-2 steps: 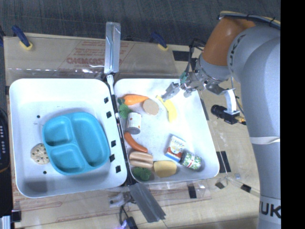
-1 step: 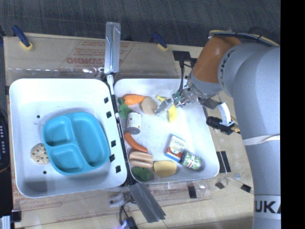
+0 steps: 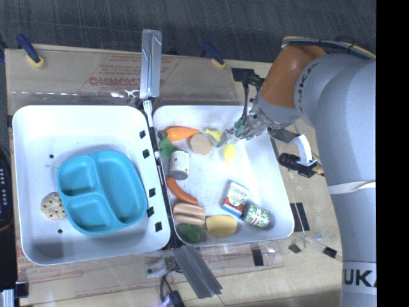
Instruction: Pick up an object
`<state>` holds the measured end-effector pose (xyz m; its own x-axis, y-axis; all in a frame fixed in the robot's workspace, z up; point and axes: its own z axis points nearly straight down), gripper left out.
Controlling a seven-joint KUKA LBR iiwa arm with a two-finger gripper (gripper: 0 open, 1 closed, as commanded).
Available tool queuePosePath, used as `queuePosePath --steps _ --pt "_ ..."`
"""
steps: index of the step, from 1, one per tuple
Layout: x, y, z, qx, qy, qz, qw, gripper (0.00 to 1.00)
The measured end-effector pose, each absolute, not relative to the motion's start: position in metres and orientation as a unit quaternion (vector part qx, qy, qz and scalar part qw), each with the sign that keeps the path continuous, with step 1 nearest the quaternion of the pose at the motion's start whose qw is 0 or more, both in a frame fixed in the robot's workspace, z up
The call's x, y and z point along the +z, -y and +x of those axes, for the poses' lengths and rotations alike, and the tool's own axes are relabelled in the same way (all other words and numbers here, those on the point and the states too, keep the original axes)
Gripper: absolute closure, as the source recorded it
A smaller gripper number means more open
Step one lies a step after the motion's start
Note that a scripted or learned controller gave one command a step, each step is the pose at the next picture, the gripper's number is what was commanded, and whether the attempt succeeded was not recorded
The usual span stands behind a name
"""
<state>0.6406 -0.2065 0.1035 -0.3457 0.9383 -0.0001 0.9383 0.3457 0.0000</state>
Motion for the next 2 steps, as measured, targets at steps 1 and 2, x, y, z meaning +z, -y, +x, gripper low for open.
queuePosePath --steps 1,2 --pt "0.114 0.206 0.642 0.0002 -0.821 0.570 0.001 1.00" --pt "0.097 0.158 0.659 -0.0001 -0.879 0.476 0.002 1.00"
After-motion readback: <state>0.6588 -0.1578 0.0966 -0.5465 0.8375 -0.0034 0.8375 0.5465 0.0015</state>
